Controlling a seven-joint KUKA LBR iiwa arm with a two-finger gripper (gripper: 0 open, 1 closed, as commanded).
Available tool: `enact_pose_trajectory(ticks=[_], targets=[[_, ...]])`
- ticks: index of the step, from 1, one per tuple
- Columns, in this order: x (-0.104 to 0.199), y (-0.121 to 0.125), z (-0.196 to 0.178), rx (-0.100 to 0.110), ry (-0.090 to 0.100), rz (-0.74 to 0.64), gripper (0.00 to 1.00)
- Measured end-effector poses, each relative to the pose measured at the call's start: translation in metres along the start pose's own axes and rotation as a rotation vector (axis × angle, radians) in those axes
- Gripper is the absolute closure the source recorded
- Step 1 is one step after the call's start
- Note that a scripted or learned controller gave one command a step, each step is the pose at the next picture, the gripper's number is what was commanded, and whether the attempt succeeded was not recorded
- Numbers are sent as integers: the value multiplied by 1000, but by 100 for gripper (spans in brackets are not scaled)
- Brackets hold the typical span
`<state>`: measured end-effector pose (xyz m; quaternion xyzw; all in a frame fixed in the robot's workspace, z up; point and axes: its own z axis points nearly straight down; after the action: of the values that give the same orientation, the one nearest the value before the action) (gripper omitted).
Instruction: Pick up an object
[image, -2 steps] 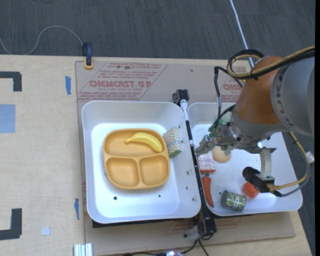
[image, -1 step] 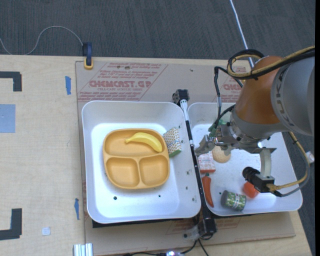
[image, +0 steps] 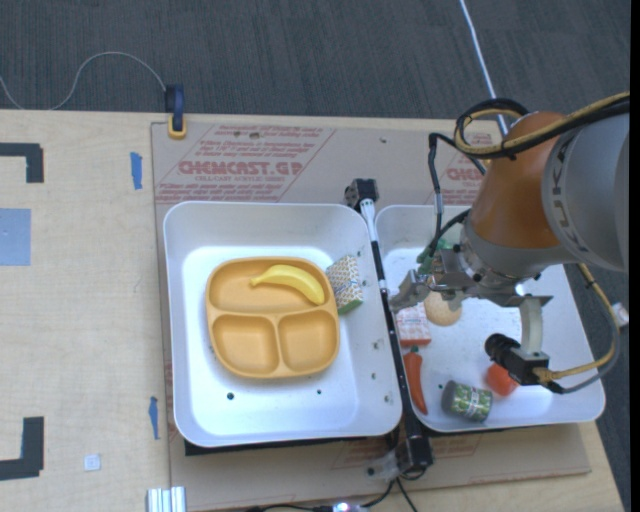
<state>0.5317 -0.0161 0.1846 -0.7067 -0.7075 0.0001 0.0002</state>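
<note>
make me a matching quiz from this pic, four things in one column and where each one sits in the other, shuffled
Things:
1. banana
2. carrot
3. green can
4. patterned packet

Places:
A. right bin, along its left wall
B. top compartment of the yellow plate
C. left bin, beside the plate's right edge
D. right bin, near its front edge

Pairs: 1-B, 2-A, 3-D, 4-C

My arm (image: 590, 190): smooth grey shell, rounded, with a broad glossy orange band (image: 520, 180) above the wrist. Black cables loop over the top of the band, one yellow-sheathed; another black cable runs down its left side. Wrist hardware below is metallic grey with a small green part. A black block with yellowish cable hangs lower right.
</note>
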Motion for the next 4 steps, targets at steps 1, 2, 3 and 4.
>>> enact_pose_trajectory(ticks=[1, 2, 3, 4], targets=[[0, 0, 0, 0, 0, 0, 0], [0, 0, 0, 0, 0, 0, 0], [0, 0, 0, 0, 0, 0, 0], [0, 0, 0, 0, 0, 0, 0]])
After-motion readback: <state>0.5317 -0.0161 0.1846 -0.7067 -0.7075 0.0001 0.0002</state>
